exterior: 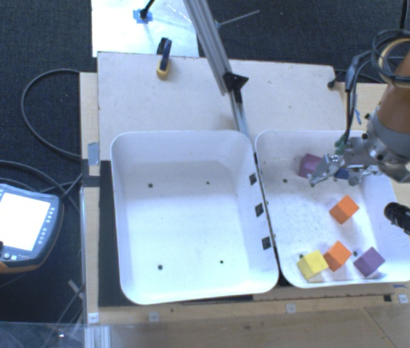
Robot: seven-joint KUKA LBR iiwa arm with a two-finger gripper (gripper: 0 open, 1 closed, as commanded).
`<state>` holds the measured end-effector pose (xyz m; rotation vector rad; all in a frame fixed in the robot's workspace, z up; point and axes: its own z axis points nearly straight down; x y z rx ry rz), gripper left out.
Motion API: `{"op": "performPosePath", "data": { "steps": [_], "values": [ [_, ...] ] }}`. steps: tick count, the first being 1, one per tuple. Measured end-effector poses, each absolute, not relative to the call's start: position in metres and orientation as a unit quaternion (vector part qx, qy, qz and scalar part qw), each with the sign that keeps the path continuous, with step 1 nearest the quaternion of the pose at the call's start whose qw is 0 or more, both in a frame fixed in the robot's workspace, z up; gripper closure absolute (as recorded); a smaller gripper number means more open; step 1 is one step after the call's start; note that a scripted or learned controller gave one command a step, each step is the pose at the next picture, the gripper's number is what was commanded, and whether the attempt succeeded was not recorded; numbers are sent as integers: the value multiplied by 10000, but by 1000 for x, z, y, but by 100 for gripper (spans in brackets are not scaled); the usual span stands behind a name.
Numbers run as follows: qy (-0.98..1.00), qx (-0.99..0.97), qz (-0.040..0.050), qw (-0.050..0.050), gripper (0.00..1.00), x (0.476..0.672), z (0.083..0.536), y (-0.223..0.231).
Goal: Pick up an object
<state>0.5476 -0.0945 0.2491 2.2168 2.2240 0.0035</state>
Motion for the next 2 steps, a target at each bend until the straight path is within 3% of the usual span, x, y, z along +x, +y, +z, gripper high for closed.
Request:
{"op": "performPosePath", "data": {
  "steps": [1,2],
  "values": [
    [7085,7057,-1,20,0,613,200,-119],
    [7093,7049,-6,3,0,658,87,-131]
  ]
}}
